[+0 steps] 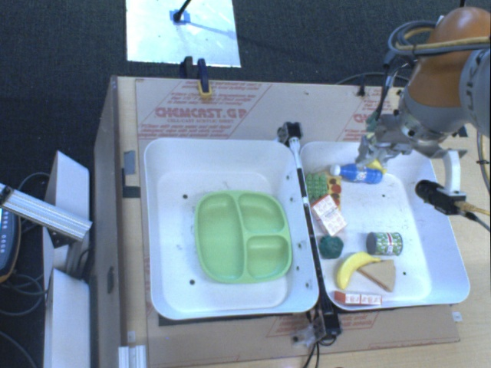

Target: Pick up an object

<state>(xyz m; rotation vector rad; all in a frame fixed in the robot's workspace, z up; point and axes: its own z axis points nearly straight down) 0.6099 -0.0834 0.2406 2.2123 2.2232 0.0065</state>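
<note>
My gripper [374, 158] hangs over the far part of the right bin [430, 228], just above the right end of a blue bottle [360, 175] that lies on its side with its white cap to the left. A bit of yellow shows beside the bottle under the gripper. Nearer in the same bin are a green packet [316, 184], a red and white box [329, 214], a dark green lump [331, 245], a small can [384, 243], a banana [352, 267] and a tan wedge [380, 274].
The left bin [173, 205] holds a light green divided plate [244, 234]. A black rail [305, 213] runs between the two bins. A black fitting [433, 195] sticks out over the right bin's right side. A flat red and white packet [358, 299] lies at the near rim.
</note>
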